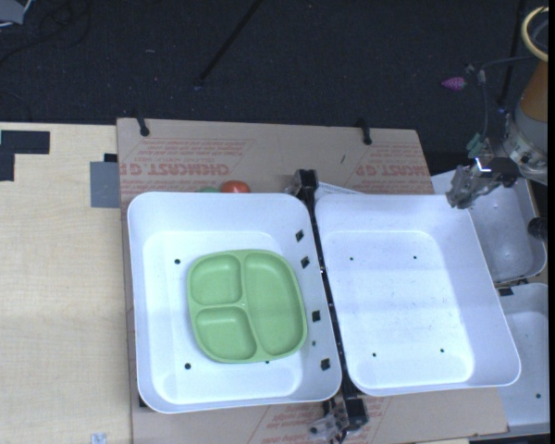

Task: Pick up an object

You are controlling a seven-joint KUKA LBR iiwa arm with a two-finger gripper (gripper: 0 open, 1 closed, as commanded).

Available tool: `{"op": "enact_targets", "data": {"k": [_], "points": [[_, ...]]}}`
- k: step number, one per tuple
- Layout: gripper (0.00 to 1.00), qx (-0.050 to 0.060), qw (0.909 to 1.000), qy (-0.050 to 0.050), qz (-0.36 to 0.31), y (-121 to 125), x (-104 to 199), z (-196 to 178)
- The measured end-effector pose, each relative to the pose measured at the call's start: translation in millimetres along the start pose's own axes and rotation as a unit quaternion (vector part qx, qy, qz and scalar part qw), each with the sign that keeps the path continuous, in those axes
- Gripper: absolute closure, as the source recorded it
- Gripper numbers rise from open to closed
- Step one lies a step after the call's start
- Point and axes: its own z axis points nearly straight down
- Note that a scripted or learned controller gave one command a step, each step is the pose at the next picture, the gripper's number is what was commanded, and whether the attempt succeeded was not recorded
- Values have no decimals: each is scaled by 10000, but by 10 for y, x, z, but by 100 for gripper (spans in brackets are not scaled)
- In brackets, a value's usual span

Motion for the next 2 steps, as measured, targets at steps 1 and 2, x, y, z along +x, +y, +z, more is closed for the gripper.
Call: {"op": "enact_targets", "data": {"k": [1, 2], "points": [[100, 30, 10000, 19, -15, -49, 456, -22], [100, 33, 10000, 17, -18, -18, 1013, -49]]}}
